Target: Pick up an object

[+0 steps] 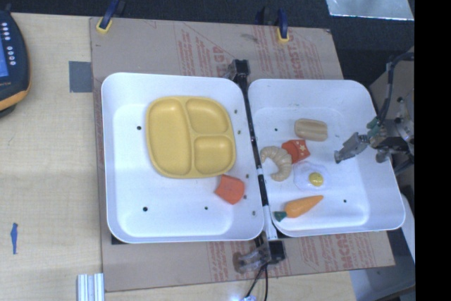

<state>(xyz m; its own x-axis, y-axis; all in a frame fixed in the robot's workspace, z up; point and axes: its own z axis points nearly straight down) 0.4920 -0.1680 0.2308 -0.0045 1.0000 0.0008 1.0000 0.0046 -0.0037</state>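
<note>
My gripper (366, 144) hangs over the right side of the right bin (380, 218), partly cut off by the view's edge. Nothing shows in its grasp. To its left in that bin lie a tan bread roll (311, 129), a red chunk (297, 150), a beige shrimp (276, 161), a fried egg (312, 179) and an orange carrot (304, 206). The egg is the nearest of them, a short way down and left of the gripper.
The left bin (127, 222) holds a yellow divided plate (190, 136) and an orange-red block (230, 189) near its right wall. A black clip (240, 69) sits at the top of the ridge between the bins. A handheld controller (10, 60) lies at the far left.
</note>
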